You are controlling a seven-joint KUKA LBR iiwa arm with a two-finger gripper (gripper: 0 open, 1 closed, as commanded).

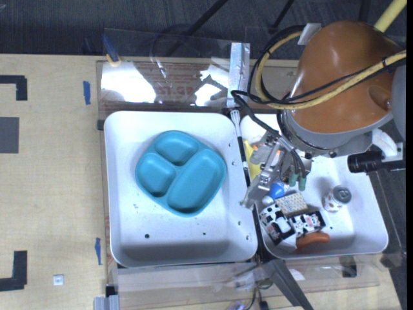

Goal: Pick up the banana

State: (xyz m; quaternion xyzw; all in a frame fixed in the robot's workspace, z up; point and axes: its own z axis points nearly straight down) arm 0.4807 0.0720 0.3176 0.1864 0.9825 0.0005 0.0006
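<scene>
End effector (279, 173) low over banana (255, 170)

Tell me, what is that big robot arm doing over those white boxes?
It is reaching in from the right, and its gripper is low over the right bin. It is after a banana: a bit of yellow peeks out beside the gripper, mostly hidden. Nearby lie small toys, including a blue piece and an orange one. The left bin holds a blue divided plate.

A pale wooden surface (45, 192) carries black tape marks (16, 88) and blue tape bits (86, 92); dark grey carpet floor (97, 5) lies beyond it.
</scene>
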